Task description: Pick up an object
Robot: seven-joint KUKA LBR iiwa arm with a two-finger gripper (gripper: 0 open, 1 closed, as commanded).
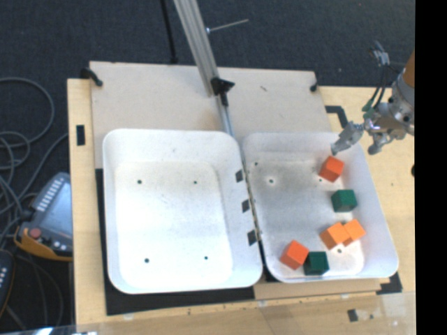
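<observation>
Two shallow white plastic bins with rounded corners side by side on a pale wooden worktop [80, 208], both speckled and scuffed with grey marks. Left white bin [174, 142] bare inside apart from four small dark dots. Right white bin [279, 145] holding six small matte cubes along its right half: an orange cube [332, 167] near the upper right; a dark green cube [343, 200] just below it; a pair of orange cubes [343, 233] touching each other lower down; another orange cube [295, 254] near the bottom edge, with a second dark green cube [316, 262] pressed against its right side. Small black clips along the seam between the bins. Two-finger metal claw [362, 138] at the upper right corner of the right bin, fingers spread apart and nothing between them, the left fingertip [344, 142] just above and beside the uppermost orange cube, apart from it as far as can be told. Thin cables and grey metal fittings above the claw. Ribbed silver aluminium post [197, 37] slanting from the top of the view down to the gap between the bins. Beige flat board [154, 93] under the far edges of the bins. Dark carpeted floor [42, 26] around, with looping grey cables [21, 128] and a grey and orange handheld pendant [49, 211] at left.
</observation>
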